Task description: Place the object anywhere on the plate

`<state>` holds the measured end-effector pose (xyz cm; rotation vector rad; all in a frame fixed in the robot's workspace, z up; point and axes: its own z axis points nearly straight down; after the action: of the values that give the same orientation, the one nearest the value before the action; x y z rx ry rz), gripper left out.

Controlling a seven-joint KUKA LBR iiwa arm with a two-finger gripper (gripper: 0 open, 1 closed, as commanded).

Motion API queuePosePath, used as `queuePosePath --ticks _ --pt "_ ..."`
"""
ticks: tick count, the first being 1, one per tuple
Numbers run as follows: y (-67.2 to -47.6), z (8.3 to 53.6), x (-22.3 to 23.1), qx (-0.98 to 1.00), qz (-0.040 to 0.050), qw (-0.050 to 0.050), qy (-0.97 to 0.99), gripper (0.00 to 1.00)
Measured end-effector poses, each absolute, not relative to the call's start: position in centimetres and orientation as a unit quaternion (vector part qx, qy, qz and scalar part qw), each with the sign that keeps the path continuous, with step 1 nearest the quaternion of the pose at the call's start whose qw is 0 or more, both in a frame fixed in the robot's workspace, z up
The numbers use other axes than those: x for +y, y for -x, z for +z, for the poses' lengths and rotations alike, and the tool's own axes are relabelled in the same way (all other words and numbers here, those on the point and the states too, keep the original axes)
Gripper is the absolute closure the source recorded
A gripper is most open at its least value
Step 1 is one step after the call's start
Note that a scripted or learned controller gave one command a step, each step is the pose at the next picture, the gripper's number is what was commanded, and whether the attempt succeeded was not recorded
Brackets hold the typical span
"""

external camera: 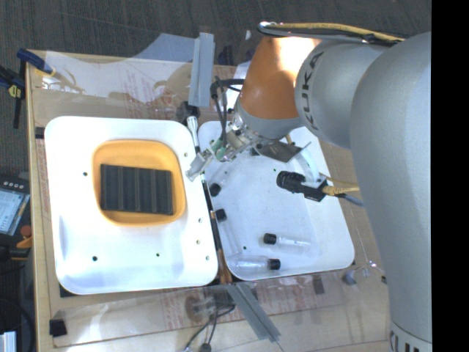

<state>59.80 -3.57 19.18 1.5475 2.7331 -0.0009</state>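
The pincer (212, 152) hangs over the right bin's far-left corner, its state unclear to me, the plate (139, 180) lying leftward.

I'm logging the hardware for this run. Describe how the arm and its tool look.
The arm is bulky, rounded and light grey, with dark KUKA lettering on its casing and a glossy orange band above the wrist. A yellow and black cable runs along its top. The tool is a small metal assembly with green parts and black wires looping into it.

A pale wooden bench (110, 321) stands on dark grey carpeted floor (95, 9), evenly lit.
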Motion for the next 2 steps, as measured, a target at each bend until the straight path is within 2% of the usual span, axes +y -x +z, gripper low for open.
queuePosePath --ticks 2 --pt "-59.80 19.18 -3.57 0.870 -0.0003 0.000 -0.493 0.00"
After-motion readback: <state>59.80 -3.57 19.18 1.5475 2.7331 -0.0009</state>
